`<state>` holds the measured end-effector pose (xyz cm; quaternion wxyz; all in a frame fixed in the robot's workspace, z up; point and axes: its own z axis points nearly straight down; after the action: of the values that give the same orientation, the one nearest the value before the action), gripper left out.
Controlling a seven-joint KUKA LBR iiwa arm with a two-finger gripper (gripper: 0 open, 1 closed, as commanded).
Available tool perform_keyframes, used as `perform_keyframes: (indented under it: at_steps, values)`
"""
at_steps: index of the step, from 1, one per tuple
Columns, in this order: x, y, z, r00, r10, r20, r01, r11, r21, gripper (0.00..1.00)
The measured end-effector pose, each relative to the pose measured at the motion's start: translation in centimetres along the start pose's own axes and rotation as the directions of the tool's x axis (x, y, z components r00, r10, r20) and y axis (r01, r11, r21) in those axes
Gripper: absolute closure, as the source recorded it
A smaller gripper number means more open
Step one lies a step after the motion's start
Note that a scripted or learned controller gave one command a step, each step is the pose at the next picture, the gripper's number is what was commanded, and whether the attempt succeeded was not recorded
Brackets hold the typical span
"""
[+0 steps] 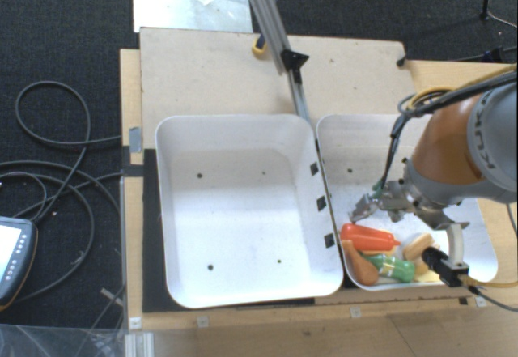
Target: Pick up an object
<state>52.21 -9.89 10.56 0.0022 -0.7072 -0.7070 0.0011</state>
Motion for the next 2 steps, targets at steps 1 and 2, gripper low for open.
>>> perform_keyframes:
  at_steps: [1, 2]
  values:
    - [-0.1, 0.2, -1.4, 1.0, 0.001, 0.002, -0.001, 1.0, -0.007, 1.0]
    - [0.0, 0.4, -5.7, 1.0, -0.005, 0.003, 0.005, 1.0, -0.01, 1.0]
